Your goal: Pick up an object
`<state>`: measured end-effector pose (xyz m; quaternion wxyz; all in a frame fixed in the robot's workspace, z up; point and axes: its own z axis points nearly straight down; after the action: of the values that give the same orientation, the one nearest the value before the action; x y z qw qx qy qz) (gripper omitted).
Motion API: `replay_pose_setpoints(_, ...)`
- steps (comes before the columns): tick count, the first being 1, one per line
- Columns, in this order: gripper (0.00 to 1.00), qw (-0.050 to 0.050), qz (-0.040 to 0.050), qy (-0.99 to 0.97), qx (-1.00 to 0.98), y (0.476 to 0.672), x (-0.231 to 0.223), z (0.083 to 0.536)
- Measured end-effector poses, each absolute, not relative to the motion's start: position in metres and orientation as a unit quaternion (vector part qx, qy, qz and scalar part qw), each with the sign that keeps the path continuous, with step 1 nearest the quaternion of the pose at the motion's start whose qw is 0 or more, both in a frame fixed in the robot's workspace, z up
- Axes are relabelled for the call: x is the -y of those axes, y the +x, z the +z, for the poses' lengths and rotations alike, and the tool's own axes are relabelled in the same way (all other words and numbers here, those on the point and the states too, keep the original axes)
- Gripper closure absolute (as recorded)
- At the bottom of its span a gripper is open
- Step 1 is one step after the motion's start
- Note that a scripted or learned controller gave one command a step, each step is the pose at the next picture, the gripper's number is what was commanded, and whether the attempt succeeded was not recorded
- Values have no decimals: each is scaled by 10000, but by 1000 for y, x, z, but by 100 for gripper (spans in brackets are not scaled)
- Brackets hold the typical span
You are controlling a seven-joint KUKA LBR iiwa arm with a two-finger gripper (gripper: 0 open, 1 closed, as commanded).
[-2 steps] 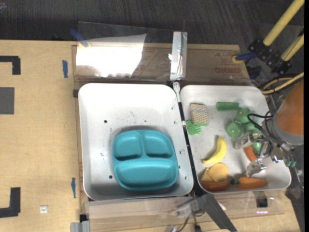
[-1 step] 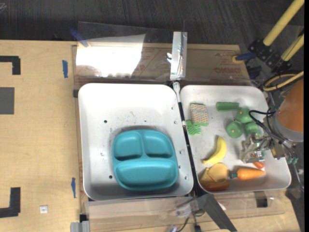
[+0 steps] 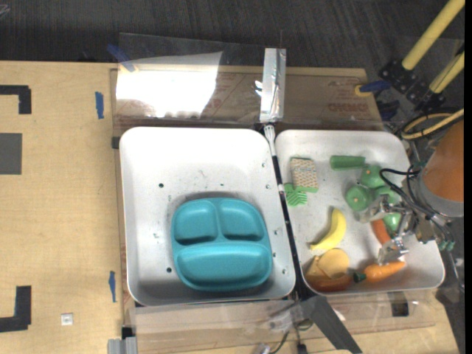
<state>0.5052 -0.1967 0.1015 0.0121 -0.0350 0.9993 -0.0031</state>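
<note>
The right bin (image 3: 317, 140) holds several toy foods: a tan waffle (image 3: 304, 172), a green ridged piece (image 3: 296, 195), a green stick (image 3: 346, 161), round green pieces (image 3: 359, 196), a yellow banana (image 3: 330, 231), an orange fruit (image 3: 333, 262) and a carrot (image 3: 383, 271). My gripper (image 3: 389, 233) is low at the bin's right side, just above the carrot and below the green pieces. It looks open, one metal fingertip (image 3: 385, 212) standing apart from the other. A small red-orange piece (image 3: 377, 230) lies at the gap between them, partly hidden.
The left bin (image 3: 140, 153) holds a teal divided plate (image 3: 220, 243) toward its front. A metal divider strip (image 3: 272, 87) stands behind the two bins. Cables and yellow bars (image 3: 435, 28) crowd the far right.
</note>
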Motion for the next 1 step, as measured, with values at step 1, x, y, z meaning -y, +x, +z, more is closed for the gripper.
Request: replay_pose_setpoints(1,0,61,-21,-770,-9970,514,153,90)
